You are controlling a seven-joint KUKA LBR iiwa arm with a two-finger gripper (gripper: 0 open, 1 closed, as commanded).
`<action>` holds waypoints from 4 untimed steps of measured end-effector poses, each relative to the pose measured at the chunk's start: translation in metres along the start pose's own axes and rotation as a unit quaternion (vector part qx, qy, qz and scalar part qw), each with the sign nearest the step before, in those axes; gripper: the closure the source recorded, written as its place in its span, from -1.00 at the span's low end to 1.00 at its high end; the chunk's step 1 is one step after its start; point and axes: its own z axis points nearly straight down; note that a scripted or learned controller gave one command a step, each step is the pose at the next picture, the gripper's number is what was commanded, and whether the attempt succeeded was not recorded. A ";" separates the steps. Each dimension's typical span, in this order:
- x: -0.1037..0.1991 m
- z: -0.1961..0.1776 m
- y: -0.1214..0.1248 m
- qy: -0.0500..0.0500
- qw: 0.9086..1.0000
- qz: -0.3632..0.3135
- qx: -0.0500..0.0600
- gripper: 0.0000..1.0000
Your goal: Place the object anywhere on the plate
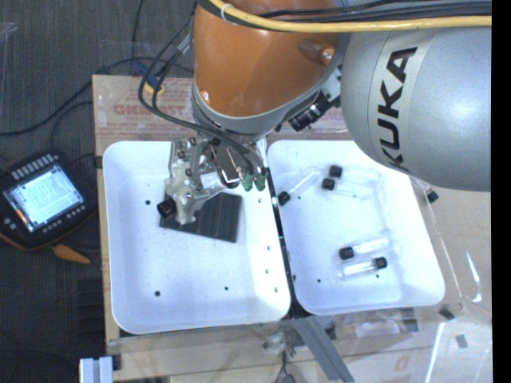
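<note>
Where the two white bins sit side by side on the worktop [112, 106], the left bin [140, 286] holds a dark, flat square plate [217, 218] lying near its upper middle. On the plate's left edge rests a clear vial with a black cap [170, 206], its cap end pointing to the lower left and just past the plate's corner. The right bin [415, 286] holds several more clear vials with black caps: two [331, 178] near its upper left and two [363, 260] lying close together toward its lower middle.

The grey arm [423, 78] comes in from the right, its orange band [255, 46] large in the upper middle, and bends down over the left bin. The gripper [190, 202] hangs at the plate's left side, right at the vial; its metal parts overlap the vial's clear body, and from this slant I cannot tell how the gripper is set or whether it grips the vial.

Left of the bins, off the worktop, a handheld control pendant [44, 198] with a lit screen lies on the dark floor [48, 54], with black cables [160, 62] trailing nearby.
</note>
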 end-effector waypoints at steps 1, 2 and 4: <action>0.009 0.004 0.002 0.000 0.987 -0.162 0.000 1.00; 0.009 0.003 0.002 0.000 0.987 -0.162 0.000 -1.00; 0.009 0.114 -0.020 0.001 0.947 -0.320 -0.001 1.00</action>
